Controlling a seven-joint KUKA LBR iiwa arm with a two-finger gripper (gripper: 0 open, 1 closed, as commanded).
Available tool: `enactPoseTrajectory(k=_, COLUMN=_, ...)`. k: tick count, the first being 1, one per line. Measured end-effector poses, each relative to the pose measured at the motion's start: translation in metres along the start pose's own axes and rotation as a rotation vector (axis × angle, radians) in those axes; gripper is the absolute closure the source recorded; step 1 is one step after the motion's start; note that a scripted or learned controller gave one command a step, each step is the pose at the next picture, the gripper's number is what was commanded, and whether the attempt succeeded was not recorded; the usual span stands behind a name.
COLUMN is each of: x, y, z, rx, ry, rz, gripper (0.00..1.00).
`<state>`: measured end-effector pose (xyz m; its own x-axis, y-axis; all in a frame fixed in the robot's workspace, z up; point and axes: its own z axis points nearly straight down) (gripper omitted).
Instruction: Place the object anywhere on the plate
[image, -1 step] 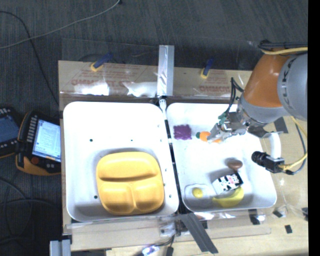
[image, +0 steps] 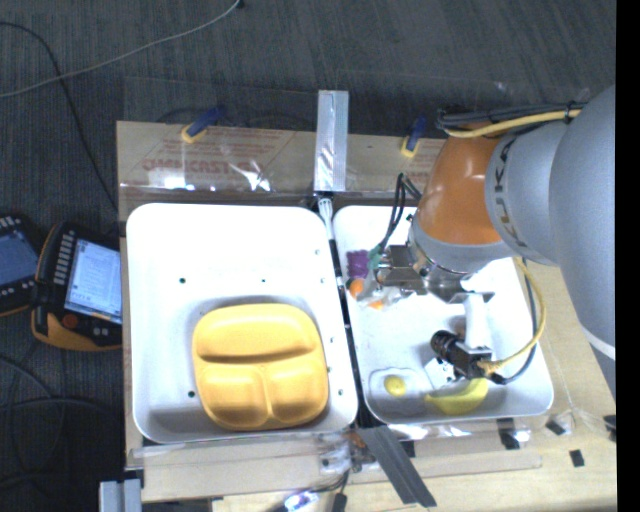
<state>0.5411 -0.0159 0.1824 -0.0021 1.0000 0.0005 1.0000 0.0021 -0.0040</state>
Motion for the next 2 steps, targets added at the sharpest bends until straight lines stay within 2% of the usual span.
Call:
enactPoseTrajectory(k=1, x=0.0979, y=-0.0578, z=0.0003, rx=0.001, ry=-0.001, rz=-0.092, gripper=1.00)
enactPoseTrajectory(k=2, x=0.0977, y=-0.0578, z=0.0003, rx=0.001, ry=-0.001, rz=-0.092, gripper=0.00)
